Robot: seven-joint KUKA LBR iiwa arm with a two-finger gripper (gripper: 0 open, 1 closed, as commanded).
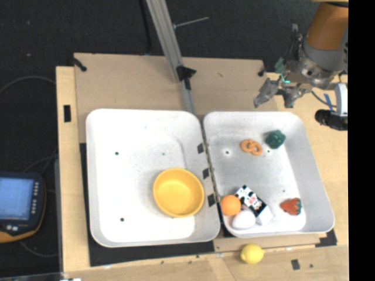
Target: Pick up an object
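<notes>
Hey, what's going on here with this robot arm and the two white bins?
A grey and orange robot arm is set to pick up an object. Its gripper hangs above the bench just past the far rim of the right bin, holding nothing. That bin holds a pretzel, a green toy, an orange ball and a few other small things. The left bin has a yellow bowl, and a lemon lies on the bench outside.

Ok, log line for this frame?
phase: pre-grasp | gripper: above right bin's far rim, holding nothing | nearest: green object, pretzel | yellow bowl: left bin
</notes>
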